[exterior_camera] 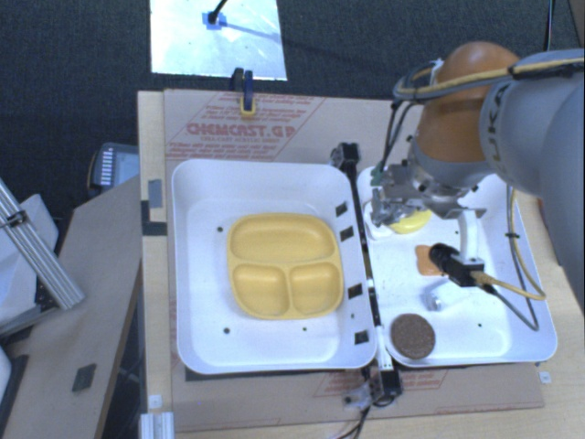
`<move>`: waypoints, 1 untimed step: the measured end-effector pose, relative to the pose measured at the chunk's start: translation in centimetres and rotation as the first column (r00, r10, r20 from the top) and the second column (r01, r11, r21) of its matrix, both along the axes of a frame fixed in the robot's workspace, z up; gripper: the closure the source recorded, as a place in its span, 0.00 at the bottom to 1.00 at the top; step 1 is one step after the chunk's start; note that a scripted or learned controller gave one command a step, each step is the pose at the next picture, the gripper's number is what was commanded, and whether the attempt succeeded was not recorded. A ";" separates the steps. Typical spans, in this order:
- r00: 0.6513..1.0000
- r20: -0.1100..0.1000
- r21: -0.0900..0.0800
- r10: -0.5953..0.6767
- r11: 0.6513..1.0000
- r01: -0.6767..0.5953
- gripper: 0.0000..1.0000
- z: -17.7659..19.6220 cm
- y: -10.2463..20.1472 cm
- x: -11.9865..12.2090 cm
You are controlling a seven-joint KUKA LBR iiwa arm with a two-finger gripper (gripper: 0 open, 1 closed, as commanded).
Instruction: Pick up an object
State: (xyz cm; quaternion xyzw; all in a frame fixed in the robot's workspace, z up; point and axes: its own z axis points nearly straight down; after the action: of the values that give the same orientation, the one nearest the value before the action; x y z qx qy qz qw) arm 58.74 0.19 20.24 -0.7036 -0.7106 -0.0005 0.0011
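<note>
The gripper hangs low over the far left corner of the right bin, directly above a yellow banana-like object lying just beneath it, long axis roughly left-right (whether the fingers are parted or clenched I cannot tell).

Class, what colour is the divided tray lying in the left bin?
Pale yellow: the three-compartment plastic tray shows plainly in the camera view from above.
</note>
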 end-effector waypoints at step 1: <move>1.000 0.002 0.000 0.000 1.000 0.000 1.00 1.5 4.7 -1.7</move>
State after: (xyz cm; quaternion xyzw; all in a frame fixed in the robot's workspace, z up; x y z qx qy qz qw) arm 57.05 4.88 21.72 -0.7037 -0.7105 -0.0012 0.0005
